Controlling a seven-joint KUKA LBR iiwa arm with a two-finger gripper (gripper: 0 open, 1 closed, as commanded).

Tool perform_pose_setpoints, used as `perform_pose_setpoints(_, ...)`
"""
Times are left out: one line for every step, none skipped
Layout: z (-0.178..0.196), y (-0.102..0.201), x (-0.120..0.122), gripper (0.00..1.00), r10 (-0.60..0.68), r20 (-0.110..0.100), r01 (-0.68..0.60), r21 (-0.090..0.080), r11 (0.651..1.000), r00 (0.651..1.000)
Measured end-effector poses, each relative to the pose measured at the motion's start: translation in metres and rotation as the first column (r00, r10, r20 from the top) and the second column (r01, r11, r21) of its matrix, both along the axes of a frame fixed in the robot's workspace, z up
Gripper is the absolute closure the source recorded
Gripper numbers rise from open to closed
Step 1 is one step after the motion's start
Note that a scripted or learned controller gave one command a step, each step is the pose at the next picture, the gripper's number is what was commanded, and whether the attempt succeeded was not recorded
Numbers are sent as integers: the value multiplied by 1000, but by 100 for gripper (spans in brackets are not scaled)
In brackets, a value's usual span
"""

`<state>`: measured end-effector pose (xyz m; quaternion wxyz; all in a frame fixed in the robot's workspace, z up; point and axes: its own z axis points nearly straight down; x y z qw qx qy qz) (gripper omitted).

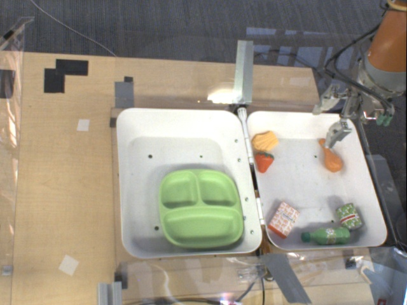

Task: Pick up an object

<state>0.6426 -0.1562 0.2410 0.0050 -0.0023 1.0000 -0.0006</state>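
Hanging over the right bin (375, 189), the claw (337, 134) is sitting just above an orange toy drumstick (331, 159); I cannot tell how it is set. A yellow toy (264, 140) and red strawberry (264, 162) are lying by the left wall. A box (283, 219), green bottle (326, 236) and can (348, 215) are resting near the front, their labels too small to read. A green tray (201, 208) is lying in the left bin (140, 138).

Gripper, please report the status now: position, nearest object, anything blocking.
Two-finger gripper above right white bin, nothing between fingers. Orange drumstick-shaped toy just below it, lying on bin floor. No obstruction nearby.
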Motion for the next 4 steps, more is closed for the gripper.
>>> perform_pose_setpoints(-142,-7,2,0,217,2,-217,-3,976,976)
perform_pose_setpoints(-128,-5,6,100,223,13,-223,-6,975,975)
perform_pose_setpoints(-54,45,13,100,-165,6,165,4,986,986)
perform_pose_setpoints(-93,18,-24,100,208,-3,-208,-1,978,978)
